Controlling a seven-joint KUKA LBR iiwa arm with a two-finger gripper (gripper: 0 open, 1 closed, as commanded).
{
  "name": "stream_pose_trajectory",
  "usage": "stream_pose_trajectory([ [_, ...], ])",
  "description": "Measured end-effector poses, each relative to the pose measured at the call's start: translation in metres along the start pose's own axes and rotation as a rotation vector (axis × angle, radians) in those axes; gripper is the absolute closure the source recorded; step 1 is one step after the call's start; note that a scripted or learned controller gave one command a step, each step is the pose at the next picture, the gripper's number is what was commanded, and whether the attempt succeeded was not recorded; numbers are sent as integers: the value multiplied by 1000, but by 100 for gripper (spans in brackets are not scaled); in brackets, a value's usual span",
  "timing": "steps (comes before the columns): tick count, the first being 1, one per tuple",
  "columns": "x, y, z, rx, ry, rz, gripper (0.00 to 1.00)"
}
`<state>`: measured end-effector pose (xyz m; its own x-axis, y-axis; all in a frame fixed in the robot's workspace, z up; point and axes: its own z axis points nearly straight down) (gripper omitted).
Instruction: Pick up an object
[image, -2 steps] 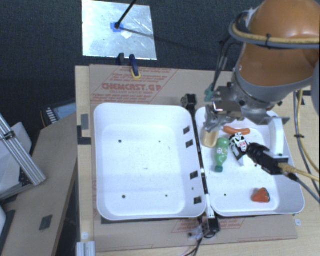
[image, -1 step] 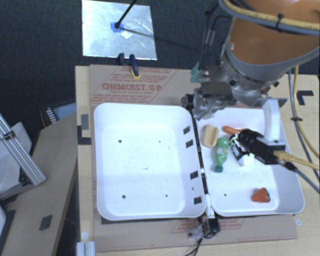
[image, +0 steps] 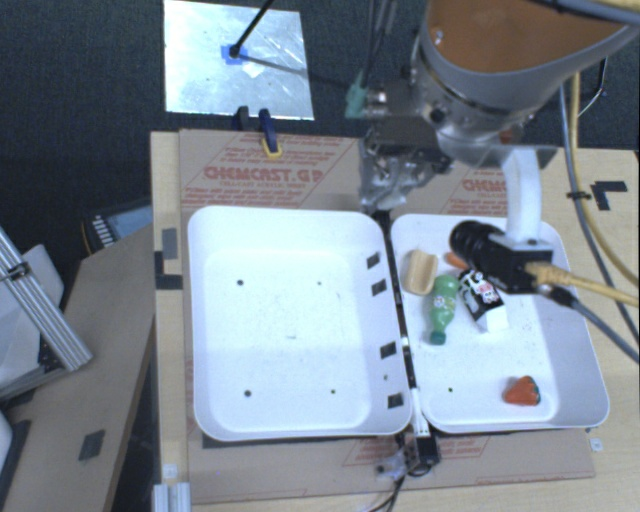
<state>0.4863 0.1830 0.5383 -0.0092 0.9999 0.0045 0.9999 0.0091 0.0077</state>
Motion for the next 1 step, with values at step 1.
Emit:
stream_pose_trajectory([
  [1,44,60,5,4,-3,1,100],
])
